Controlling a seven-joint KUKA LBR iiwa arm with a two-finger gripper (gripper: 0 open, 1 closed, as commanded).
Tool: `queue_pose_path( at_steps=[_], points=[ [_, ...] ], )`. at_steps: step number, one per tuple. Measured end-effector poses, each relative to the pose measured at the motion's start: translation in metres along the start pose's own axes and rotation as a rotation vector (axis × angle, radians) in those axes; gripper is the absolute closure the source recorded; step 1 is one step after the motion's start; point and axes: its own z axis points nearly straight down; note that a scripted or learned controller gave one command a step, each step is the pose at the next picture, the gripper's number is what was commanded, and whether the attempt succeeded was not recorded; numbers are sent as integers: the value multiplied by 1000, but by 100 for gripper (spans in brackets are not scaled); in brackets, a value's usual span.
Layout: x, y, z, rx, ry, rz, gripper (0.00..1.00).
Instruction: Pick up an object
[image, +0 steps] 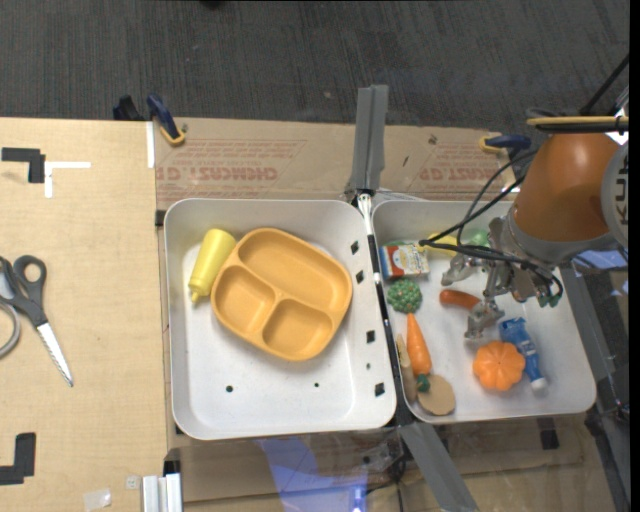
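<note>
Camera view is showing the gripper (484, 318) hovering with fingers parted and holding nothing in the right bin (570, 390), just above the orange pumpkin (498, 366), beside a blue bottle (523, 347)

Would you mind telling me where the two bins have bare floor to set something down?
The left bin has bare floor along its near side, below the orange divided plate. The right bin is crowded: carrot, small pumpkin, blue bottle and the gripper.
</note>
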Motion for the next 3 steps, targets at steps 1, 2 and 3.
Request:
queue_pose_path(
  at_steps=[1,2,3],
  points=[
    [-23,48,1,-1,0,-136,0],
    [-58,11,1,-1,-2,-253,0],
    [-60,11,-11,0,-10,-249,100]
  ],
)
